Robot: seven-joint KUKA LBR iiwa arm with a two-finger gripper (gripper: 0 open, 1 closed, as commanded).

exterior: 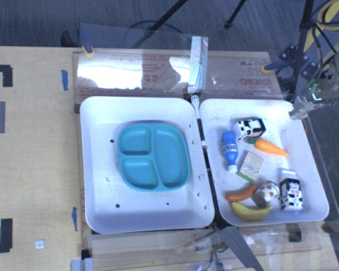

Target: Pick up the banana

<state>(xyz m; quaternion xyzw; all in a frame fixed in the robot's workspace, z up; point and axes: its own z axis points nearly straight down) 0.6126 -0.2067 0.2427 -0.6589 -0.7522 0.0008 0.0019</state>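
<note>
The banana (251, 212) lies along the near edge of the right bin (316, 176), curved side down, yellow and untouched. Just above it an orange-red sausage-shaped toy (240, 195) rests at a slant, touching or very nearly touching the banana's left end, and a small round grey-and-red object (265, 193) sits right against the banana's upper side. To the right of that stands a little black-and-white carton (291, 194), upright near the bin's right wall. Further back in the same bin there is a flat speckled packet (251, 165), a blue bottle (230, 149) lying on its side, a carrot (270, 147) pointing right, and a second black-and-white cow-patterned item (251, 129) at the far end. The gripper (301, 109) is well apart from the banana, up over the far right corner of that bin, a pale metal piece coming in from the right edge amid cables; whether its pincer is spread or pressed together I cannot tell from here, and nothing shows between it. The left bin (96, 168) holds a teal divided plate (154, 156) with three compartments, sitting in the middle.
</note>
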